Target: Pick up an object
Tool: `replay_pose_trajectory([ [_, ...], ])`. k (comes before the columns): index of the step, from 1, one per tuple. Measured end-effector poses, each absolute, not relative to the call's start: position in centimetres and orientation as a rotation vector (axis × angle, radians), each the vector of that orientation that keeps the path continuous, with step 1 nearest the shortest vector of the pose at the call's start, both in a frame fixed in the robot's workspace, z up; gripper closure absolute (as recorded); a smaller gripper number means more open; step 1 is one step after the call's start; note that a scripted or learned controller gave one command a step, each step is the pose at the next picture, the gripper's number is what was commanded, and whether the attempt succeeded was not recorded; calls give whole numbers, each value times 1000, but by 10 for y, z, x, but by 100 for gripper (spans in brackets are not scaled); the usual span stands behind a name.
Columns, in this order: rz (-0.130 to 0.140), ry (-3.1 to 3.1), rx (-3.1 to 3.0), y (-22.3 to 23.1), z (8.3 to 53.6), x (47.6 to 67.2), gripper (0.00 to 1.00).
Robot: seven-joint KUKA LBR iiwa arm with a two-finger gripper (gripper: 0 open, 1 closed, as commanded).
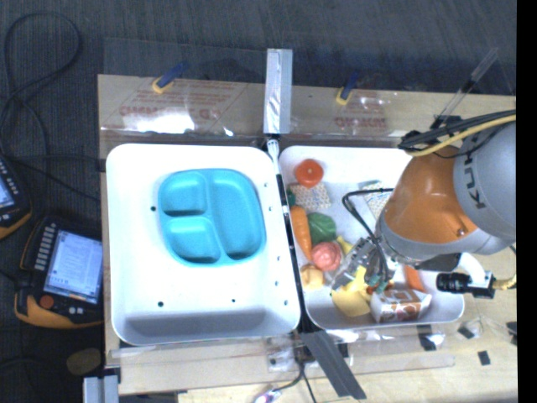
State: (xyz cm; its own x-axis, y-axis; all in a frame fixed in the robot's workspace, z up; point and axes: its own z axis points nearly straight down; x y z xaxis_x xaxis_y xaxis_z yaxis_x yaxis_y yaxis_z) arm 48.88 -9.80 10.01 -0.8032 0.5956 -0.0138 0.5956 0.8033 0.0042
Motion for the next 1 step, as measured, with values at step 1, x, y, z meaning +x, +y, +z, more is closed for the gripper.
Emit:
replay_pose_trajectory([
  [1, -3, 2989, 957, -87, 281, 524, 100],
])
